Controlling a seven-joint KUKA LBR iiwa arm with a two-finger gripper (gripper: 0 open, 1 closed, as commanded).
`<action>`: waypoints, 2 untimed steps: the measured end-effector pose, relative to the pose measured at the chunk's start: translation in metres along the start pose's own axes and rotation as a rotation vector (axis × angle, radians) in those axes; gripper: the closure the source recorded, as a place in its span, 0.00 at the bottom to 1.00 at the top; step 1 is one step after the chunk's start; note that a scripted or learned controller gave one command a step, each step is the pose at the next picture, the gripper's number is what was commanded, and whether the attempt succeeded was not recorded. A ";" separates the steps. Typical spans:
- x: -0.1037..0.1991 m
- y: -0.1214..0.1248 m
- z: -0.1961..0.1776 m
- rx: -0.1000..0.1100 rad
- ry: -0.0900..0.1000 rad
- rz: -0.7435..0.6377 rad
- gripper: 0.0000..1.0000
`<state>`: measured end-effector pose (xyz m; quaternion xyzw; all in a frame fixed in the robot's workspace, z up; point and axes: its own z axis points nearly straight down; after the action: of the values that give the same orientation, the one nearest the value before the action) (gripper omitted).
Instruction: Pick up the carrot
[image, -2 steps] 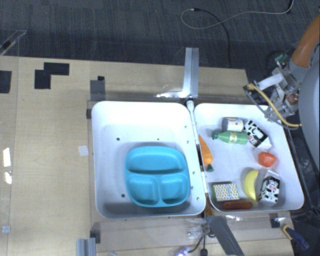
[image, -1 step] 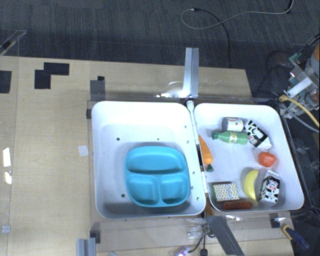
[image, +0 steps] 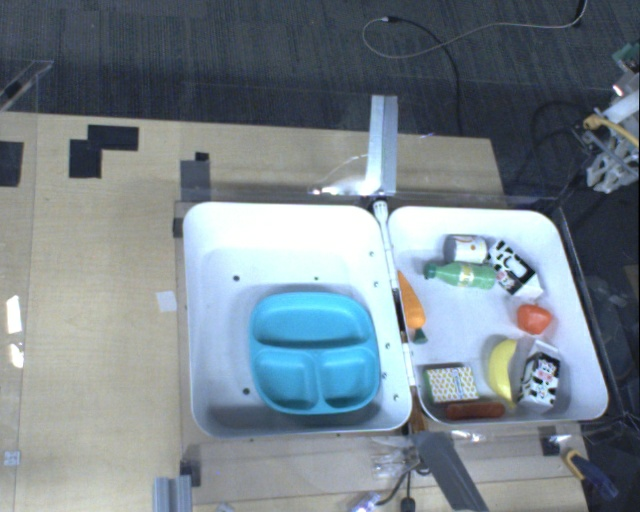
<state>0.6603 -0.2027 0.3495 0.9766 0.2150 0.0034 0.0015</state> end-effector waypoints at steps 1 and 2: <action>0.029 -0.083 0.000 0.004 -0.003 -0.179 1.00; -0.019 -0.019 0.011 0.003 -0.003 -0.166 1.00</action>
<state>0.6353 -0.1930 0.3382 0.9553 0.2955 0.0015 0.0007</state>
